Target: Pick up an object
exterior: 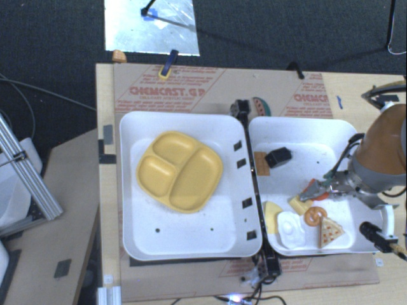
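Looking down on the bench, I have the arm (381,151) reaching in from the right over the right bin (299,129), with the gripper (323,191) low above the bin floor. Its tips sit at a reddish, tapered piece (311,189), but I cannot tell whether they are spread or pinched, or whether that piece lies between them or just under them.

Just below the gripper lies a pretzel-shaped toy (313,216), close to the tips but apart from them as far as I can judge. Below and a little to the right of the gripper is a pizza slice toy (330,232), touching or nearly touching the pretzel. Below and to the left of the gripper sits a small yellow wedge (297,204), and beyond that a white lumpy piece (291,229) next to a pale yellow piece (272,216) at the bin's left wall. Up and to the left of the gripper, well apart from it, a black block (278,157) lies tilted on the bin floor, with a brown flat piece (260,163) just beside it at the dividing edge.

Far to the left of the gripper, the left bin (146,234) holds a yellow divided plate (180,171) lying flat with its three compartments facing up.
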You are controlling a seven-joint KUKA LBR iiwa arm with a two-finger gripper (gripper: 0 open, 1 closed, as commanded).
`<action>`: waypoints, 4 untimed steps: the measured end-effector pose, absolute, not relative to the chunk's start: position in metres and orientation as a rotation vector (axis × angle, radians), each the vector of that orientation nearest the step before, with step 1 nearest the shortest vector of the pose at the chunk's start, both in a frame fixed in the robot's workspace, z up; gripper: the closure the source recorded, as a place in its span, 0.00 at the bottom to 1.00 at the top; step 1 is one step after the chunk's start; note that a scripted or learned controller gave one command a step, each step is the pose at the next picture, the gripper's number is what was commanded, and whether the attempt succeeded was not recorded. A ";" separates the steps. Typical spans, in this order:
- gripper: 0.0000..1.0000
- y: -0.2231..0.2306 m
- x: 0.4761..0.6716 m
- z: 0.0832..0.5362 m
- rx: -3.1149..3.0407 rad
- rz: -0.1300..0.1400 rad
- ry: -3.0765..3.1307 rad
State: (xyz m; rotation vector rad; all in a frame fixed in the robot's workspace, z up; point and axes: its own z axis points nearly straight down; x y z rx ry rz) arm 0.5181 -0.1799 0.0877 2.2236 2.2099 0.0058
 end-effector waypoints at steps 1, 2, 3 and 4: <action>0.00 -0.149 0.590 0.086 2.207 0.008 2.227; 0.00 -0.086 0.654 0.086 2.203 0.007 2.230; 0.00 -0.016 0.672 0.192 2.203 0.017 2.228; 0.00 0.116 0.670 0.333 2.197 0.027 2.234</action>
